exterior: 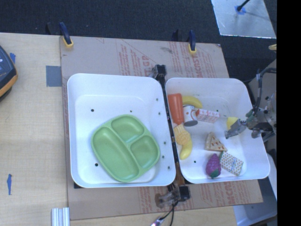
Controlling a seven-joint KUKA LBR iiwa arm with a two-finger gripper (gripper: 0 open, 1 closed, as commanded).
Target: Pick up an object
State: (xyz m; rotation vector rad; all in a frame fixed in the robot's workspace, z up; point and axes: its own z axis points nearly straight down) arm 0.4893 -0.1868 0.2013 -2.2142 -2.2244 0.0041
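The right bin (244, 91) holds several toy foods: an orange-red carrot (175, 108), a yellow banana (192, 100), a small can (190, 116), a white packet (207, 115), a corn cob (182, 135), a sandwich wedge (215, 143), a purple grape bunch (213, 165) and a patterned box (232, 163). My gripper (236, 129) reaches in low over the bin's right side, just below a small yellow piece (232, 122) and right of the sandwich wedge. Nothing is seen held in it.
The left bin (80, 88) carries a green divided plate (125, 147). The two bins meet along a central rim (167, 121). Clamps (191, 41) hold the cardboard sheet at the back. A dark device (5, 72) lies at the far left of the bench.
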